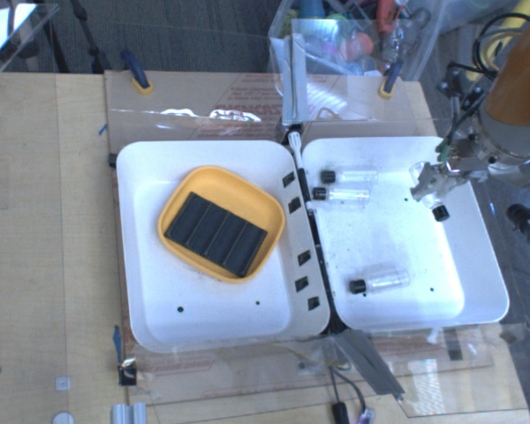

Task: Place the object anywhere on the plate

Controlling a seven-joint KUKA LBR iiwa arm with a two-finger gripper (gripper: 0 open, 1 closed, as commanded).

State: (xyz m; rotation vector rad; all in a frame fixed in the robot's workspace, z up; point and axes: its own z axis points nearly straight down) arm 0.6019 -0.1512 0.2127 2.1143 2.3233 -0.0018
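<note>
Bright, even overhead light; glare streaks the clear plastic sheet [203,113] behind the bins, slightly soft focus throughout.

No legible text, label or number anywhere.

A grey arm [512,153] with a broad orange band above the wrist, black cables looped beside it, ends in a pale metal gripper [431,184] with a small black tip.
</note>
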